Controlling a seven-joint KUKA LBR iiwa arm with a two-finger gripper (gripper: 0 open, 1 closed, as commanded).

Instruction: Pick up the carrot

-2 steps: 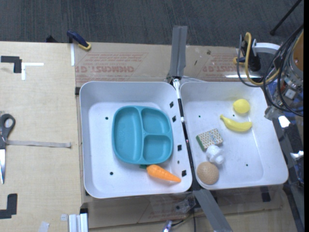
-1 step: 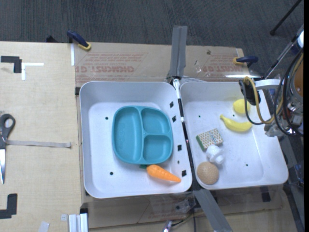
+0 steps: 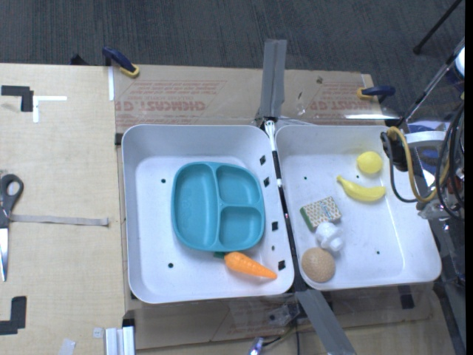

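Carrot (image 3: 250,265) lay in the left bin (image 3: 144,220), near its front wall, touching the teal tray's (image 3: 219,205) front edge, its tip pointing right. I couldn't tell how the gripper stood from my feed. I judged a good grasp should come straight down across the thick middle, clear of the tray's rim.

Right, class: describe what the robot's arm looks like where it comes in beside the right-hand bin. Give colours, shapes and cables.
The arm is cut off by the frame edge. What shows is grey metal with thin black cables looping around it, a yellow-orange curved piece and a pale casing, all above the right bin. No markings are legible.
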